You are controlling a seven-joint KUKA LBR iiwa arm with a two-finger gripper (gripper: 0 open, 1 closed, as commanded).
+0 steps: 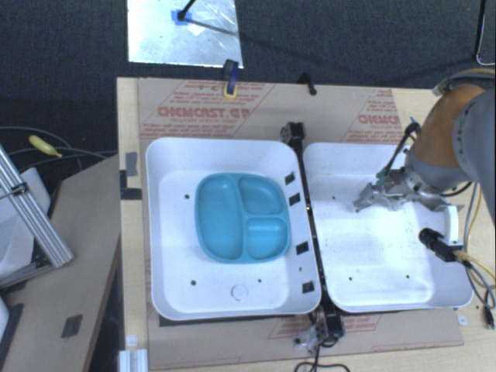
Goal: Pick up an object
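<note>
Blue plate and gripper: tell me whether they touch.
Apart. The camera view shows the blue plate lying in the left bin, while the gripper sits over the right bin, with the bins' walls between them.

The arm (457,142) runs off the right edge. The pincer (370,201) is too small and blurred to read its jaw gap.

Camera view: single fixed overhead camera, slanted downward.
Looks down from above on the tabletop (256,99) at middling range, taking in both white bins whole; the arm (457,138) enters from frame right, left bin (167,161) lying across the centre divider from the jaws.
</note>
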